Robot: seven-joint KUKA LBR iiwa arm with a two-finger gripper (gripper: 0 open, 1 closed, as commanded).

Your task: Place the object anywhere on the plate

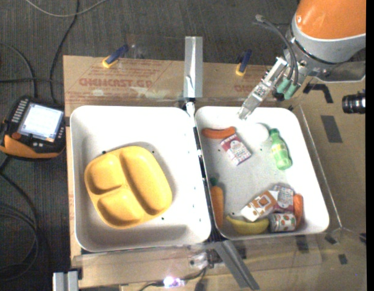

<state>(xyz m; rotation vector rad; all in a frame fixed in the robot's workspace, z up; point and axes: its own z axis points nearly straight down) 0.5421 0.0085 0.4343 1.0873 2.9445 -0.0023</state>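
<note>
Presently the yellow plate (128,185) lies in the left bin (83,120), bare of objects. The candidate objects sit in the right bin (308,138): a green bottle (280,149), a sausage (219,132), a small carton (235,149), a carrot (217,204), a banana (247,225). The gripper (246,113) hangs over that bin's far edge, grasping nothing; jaws' spread cannot be told.
</note>
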